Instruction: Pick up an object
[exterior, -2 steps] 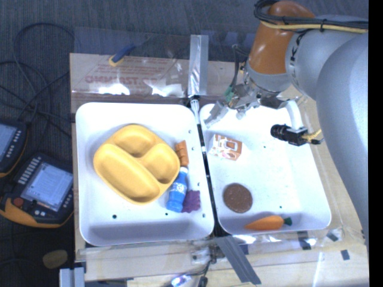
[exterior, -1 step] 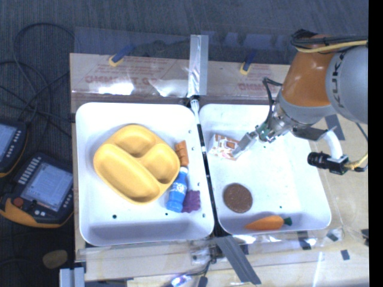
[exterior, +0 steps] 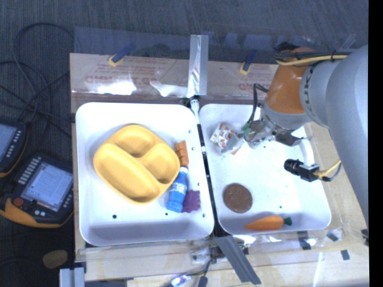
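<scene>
Dark carpet surrounds bench; two white bins. Gripper low in upper part of right bin, just beside crumpled wrapper; cannot tell its state. Risk: flimsy wrapper slides toward centre divider instead of lifting. Brown disc and toy carrot lie at lower frame, well apart

1. We see the gripper low over the far part of the right bin, just beside a crumpled wrapper.
2. Nearer in that bin lie a brown disc and a toy carrot.
3. The left bin holds a yellow three-part dish, a blue bottle, a purple lump and a small orange piece.
</scene>
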`<state>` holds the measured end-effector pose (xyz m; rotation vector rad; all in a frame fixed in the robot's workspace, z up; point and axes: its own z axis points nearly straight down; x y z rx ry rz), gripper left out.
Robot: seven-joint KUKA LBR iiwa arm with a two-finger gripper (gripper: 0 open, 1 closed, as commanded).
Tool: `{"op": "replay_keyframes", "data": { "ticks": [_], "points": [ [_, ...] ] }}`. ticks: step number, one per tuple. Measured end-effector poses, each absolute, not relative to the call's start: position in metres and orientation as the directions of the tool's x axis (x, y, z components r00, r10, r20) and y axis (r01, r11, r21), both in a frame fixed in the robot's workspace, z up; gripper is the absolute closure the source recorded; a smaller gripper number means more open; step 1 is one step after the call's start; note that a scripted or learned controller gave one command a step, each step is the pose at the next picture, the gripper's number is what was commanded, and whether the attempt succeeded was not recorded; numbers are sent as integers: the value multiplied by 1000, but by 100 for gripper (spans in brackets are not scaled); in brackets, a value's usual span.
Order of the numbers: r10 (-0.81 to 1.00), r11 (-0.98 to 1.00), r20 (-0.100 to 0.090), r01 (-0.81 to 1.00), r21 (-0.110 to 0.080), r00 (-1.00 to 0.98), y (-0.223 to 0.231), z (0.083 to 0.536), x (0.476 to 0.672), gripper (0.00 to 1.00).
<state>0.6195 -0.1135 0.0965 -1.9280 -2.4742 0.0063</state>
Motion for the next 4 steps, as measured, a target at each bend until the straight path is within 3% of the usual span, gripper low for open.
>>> {"op": "replay_keyframes", "data": {
  "ticks": [1,2,3,4],
  "points": [
    [961,275,13,960,-48,-275,-111,87,656,0],
    [961,277,11,959,-58,-277,-112,92,655,100],
    [942,336,-1,942,-6,-336,-59,180,669,100],
    [999,50,-1,999,-9,-50,-67,179,647,100]
  ]
}}
